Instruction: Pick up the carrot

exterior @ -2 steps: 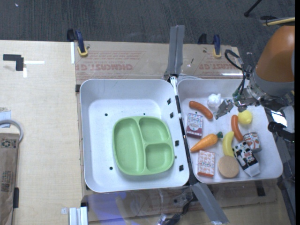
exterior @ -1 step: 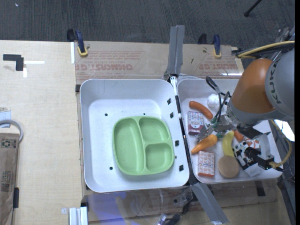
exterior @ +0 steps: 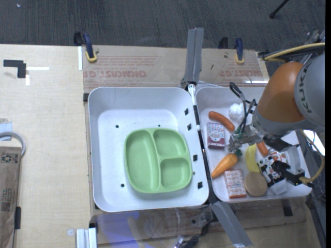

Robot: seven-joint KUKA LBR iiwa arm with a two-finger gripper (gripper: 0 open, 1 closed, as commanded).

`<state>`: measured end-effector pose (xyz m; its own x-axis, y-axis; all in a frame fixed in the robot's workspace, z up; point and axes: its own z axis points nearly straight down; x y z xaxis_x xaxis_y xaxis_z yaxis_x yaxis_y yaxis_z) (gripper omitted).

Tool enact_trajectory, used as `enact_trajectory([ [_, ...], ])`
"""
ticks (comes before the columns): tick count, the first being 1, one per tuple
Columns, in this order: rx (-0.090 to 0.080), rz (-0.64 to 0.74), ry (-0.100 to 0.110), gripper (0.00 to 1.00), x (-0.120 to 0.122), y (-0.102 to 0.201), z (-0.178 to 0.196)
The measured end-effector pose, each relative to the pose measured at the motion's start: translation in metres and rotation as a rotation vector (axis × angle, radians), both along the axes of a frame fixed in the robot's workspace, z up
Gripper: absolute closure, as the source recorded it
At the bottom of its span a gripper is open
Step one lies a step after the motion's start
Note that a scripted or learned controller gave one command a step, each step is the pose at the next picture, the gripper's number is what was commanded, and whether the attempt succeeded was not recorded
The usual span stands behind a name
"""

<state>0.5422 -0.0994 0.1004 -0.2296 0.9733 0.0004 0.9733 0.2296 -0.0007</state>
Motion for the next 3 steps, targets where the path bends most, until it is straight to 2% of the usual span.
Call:
enact_trajectory([
  [1, 0.000, 0.000, 0.000, 0.00, 0.000, 0.000, 0.000],
  [2, 0.001, 0.066, 0.001, 0.00, -0.057, 0.001, -0.009],
  [3, 0.002, 0.062, 0.000, 1.00, -0.056, 0.000, 0.000],
])
